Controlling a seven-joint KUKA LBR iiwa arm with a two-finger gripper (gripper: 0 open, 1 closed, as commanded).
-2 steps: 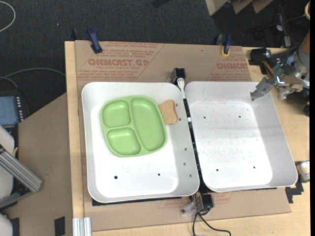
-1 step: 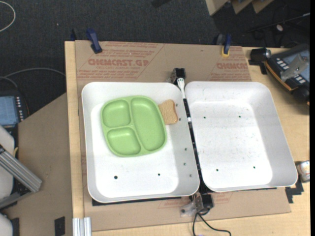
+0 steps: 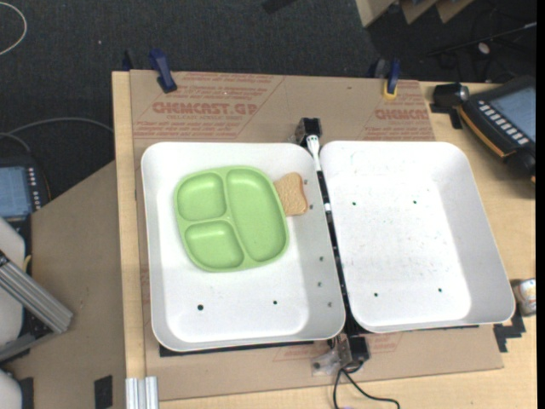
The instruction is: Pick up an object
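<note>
You see a table (image 3: 85,254) of pale wood topped with a brown cardboard sheet (image 3: 255,100) printed in red and held by blue clamps (image 3: 162,71). Beyond it lies dark carpet floor (image 3: 128,15), with cables (image 3: 51,135) trailing at the left.

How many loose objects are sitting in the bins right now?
2, both in the left bin: a green divided plate at its middle, and a tan cracker-like piece touching the plate's right edge.

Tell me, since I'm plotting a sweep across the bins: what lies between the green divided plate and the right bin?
In the camera view, a tan cracker-like piece sits against the green divided plate, then the left bin's rim meeting the right bin.
</note>
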